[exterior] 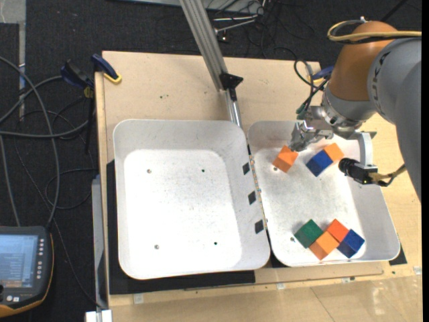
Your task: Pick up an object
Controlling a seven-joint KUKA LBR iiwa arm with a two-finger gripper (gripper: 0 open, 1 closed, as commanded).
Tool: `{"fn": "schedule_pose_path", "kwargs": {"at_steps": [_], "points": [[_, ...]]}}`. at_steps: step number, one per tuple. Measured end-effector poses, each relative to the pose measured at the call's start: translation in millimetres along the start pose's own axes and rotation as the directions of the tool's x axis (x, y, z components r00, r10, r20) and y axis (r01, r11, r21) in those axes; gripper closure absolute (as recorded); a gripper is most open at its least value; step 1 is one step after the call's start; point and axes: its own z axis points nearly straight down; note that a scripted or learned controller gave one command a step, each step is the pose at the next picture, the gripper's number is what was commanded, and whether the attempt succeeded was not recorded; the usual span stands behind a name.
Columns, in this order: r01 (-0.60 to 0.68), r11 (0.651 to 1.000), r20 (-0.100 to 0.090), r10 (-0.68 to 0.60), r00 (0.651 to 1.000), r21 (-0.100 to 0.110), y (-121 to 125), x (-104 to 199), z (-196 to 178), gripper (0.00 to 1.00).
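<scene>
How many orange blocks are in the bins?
3, all in the right bin: one under the gripper, one behind the upper blue block, one in the front cluster. The arm may hide more.

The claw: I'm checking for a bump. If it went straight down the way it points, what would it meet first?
Most likely the orange block, just under the claw; the blue block sits off to one side. Depth is unclear from this slanted view.

No text, label, brand, number or sign can be read anywhere. The lit screen of the grey handheld control pendant [20, 268] at the lower left is too small and blurred to read.
</scene>
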Motion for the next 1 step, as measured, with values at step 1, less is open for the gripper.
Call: {"fn": "schedule_pose_path", "kwargs": {"at_steps": [1], "points": [[0.000,1.000,0.001,0.000,1.000,-0.001,-2.6,-7.3,-60.1,1.00]]}}
